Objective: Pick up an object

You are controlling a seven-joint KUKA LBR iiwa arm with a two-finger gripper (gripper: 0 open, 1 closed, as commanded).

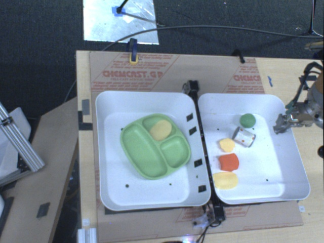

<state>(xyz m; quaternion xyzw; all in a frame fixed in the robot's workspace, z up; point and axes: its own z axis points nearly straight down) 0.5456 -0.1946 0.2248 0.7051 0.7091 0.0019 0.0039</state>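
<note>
You have five loose things in the right bin (pixel 291 151): a green ball (pixel 247 120), a small clear cup (pixel 244 137), a yellow piece (pixel 227 145), an orange block (pixel 229 162) and a yellow block (pixel 225 180). The end effector (pixel 281 124) hangs just right of the ball, gripping nothing; whether it's spread or closed you cannot tell. The left bin (pixel 109 135) holds one green tray (pixel 147 153) with one yellow piece (pixel 161 130).

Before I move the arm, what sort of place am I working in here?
Probably a robotics lab test bench: two white bins clipped side by side on a board, toy food such as the orange block, and a green divided tray.
</note>
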